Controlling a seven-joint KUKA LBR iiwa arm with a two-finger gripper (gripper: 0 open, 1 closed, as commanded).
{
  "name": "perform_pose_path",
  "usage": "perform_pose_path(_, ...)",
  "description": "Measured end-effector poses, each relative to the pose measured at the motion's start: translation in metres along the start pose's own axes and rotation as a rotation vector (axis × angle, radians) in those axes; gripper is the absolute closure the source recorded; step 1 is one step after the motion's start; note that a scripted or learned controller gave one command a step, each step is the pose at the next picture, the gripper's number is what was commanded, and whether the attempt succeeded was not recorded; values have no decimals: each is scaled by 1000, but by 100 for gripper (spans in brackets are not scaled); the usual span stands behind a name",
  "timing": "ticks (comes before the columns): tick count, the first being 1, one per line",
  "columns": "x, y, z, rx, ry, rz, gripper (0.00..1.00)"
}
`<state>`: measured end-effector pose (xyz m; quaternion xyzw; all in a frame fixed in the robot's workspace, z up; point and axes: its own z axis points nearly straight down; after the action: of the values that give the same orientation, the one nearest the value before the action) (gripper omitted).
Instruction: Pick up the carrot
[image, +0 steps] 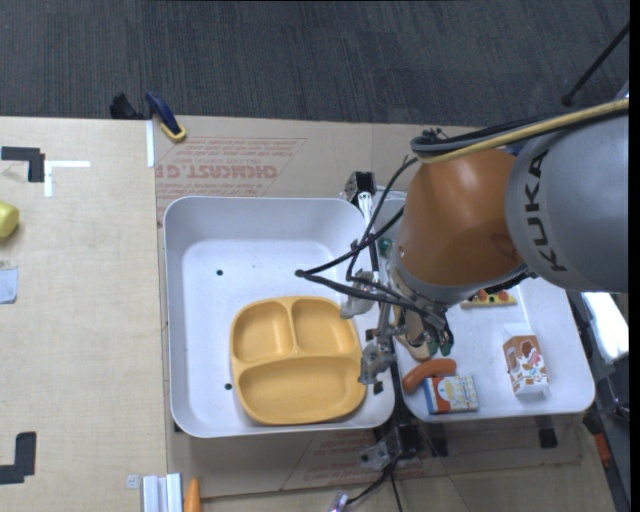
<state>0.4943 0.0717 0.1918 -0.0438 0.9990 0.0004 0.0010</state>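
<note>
1. Down by the wall between the two bins hung the gripper (385, 350), but I could not tell how its jaws stood.
2. The carrot (428, 372) lay in the right bin (565, 395), just beside it.
3. A yellow divided plate (295, 360) sat in the left bin (200, 300).
4. A small carton (525, 365) stood near the carrot.

The grey arm (520, 215) with its orange band reaches in from the right, its claw (385, 350) hanging over the seam between the two white bins. The left bin (200, 300) holds a yellow divided plate (295, 360). In the right bin (565, 400), the carrot (428, 373) lies just beside a small box (452, 394), near a carton (526, 365).
</note>
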Motion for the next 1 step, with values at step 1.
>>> perform_pose_path(1,-13,36,98,1,-6,-111,0)
